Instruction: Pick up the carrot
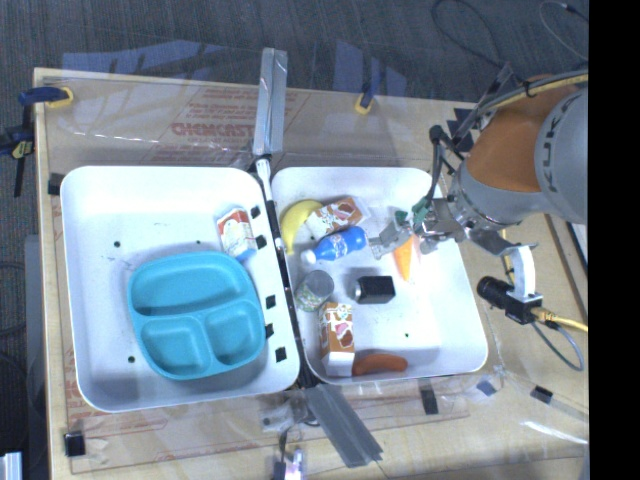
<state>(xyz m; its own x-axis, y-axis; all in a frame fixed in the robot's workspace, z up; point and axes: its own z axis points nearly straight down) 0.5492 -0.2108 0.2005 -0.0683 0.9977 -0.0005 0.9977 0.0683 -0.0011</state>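
One carrot (403,258) hangs in the pincer (404,236) near the right bin's (455,308) rim.

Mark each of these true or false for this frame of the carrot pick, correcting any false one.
1. The carrot lies in the right bin. True.
2. The blue divided tray sits in the right bin. False: it is in the left bin.
3. The gripper is over the right bin, beside the carrot. True.
4. The banana lies on the blue tray. False: it lies in the right bin near the divider.
5. A small black block lies in the right bin. True.
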